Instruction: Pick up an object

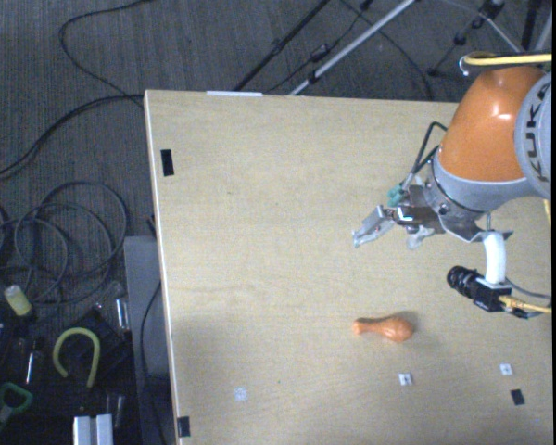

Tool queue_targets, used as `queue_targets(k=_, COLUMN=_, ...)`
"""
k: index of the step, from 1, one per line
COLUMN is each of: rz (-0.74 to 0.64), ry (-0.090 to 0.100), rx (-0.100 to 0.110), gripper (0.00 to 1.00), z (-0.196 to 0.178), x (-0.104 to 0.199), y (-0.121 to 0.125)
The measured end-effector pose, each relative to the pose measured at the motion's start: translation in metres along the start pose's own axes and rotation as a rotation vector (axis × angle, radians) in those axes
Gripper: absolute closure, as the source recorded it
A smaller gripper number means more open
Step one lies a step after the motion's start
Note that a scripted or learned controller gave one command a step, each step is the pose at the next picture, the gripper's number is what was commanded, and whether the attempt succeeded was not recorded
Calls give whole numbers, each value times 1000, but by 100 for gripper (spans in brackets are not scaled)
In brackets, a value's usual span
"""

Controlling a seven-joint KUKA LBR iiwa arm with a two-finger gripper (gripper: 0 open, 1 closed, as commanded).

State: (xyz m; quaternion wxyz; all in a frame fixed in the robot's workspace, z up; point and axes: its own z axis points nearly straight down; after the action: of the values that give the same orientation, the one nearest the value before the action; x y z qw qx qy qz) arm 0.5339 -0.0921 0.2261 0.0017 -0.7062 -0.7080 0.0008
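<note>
Camera view, looking down at a slant: a small orange pear-shaped object with a narrow neck lies on its side on the pale tan wooden bench top. Its bulbous end points toward the view's right and its thin neck toward the left. The surface looks smooth and slightly glossy, and a faint shadow falls beneath it. The object sits in the lower right part of the bench, apart from every other item on the surface.

A grey arm with a large orange band above the wrist enters from the view's right and occupies the upper right of the bench area. The two-finger metal gripper extends from the wrist toward the view's left, tilted slightly downward. Its fingers show as pale metal tips close to one another; whether they are parted or closed cannot be determined at this resolution. Nothing is visible between them. The gripper sits above the orange object in the view and well apart from it.

A white fitting and a black cable connector hang below the wrist. Small black and white markers dot the bench surface near its lower edge. Dark cables lie coiled on the grey floor at the view's left.
</note>
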Motion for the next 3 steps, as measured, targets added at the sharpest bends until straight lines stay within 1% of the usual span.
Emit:
queue_targets(k=1, rz=-67, ry=-1, rx=1, gripper=0, z=129, x=-30, y=56)
queue_targets(k=2, rz=-180, ry=-3, rx=-2, gripper=0, z=143, x=-17, y=88)
queue_targets(k=3, rz=-178, ry=1, rx=-2, gripper=100, z=134, x=-17, y=88)
